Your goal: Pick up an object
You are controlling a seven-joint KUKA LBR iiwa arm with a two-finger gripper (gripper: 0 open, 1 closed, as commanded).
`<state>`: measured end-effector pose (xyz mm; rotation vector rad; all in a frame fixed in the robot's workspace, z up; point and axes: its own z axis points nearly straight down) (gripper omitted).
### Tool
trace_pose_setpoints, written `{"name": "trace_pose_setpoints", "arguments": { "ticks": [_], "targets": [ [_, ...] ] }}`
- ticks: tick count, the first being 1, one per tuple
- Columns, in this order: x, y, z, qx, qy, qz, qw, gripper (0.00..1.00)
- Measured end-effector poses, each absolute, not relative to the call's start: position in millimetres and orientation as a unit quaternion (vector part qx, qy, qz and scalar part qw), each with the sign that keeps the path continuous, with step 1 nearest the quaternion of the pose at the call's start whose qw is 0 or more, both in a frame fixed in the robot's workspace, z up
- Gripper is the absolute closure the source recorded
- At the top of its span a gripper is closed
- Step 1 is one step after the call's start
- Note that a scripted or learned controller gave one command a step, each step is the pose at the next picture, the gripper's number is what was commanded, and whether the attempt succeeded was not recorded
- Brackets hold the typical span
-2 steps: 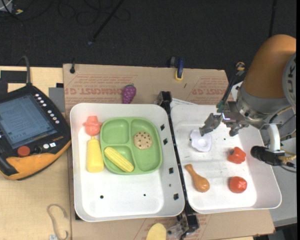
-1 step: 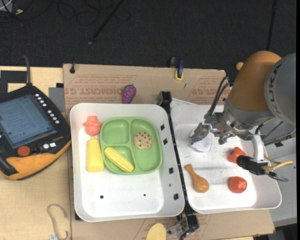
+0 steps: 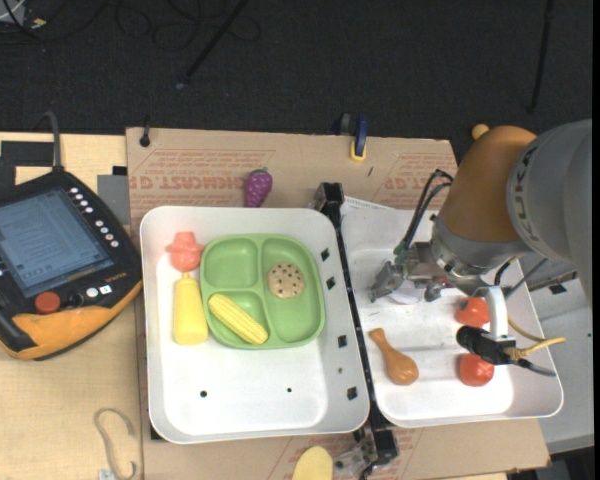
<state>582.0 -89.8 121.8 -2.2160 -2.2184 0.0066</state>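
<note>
**Camera view: reach under way, nothing gripped**

Going left to right: the left bin (image 3: 170, 388) holds a green tray (image 3: 310, 313) with a corn cob (image 3: 238, 318) and a cookie (image 3: 286, 281). In the right bin (image 3: 540, 398) a drumstick (image 3: 393, 357) lies below my gripper (image 3: 405, 280), its fingers spread and bare. I judge this the approach; next I must descend over one object, then close.

The grey KUKA arm (image 3: 555, 193) reaches in from the right, its broad orange band (image 3: 490, 183) sitting just above the wrist. The wrist tilts down and to the left. At its end, the metal two-finger gripper (image 3: 405, 283) hangs low at the left of the arm, trailed by thin dark cables.
</note>
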Motion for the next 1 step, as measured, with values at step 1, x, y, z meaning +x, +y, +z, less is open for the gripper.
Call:
{"name": "trace_pose_setpoints", "arguments": {
  "ticks": [1],
  "targets": [
    [581.7, -86.6, 85.5, -0.706, -0.708, 0.0015, 0.002, 0.0]
  ]
}}
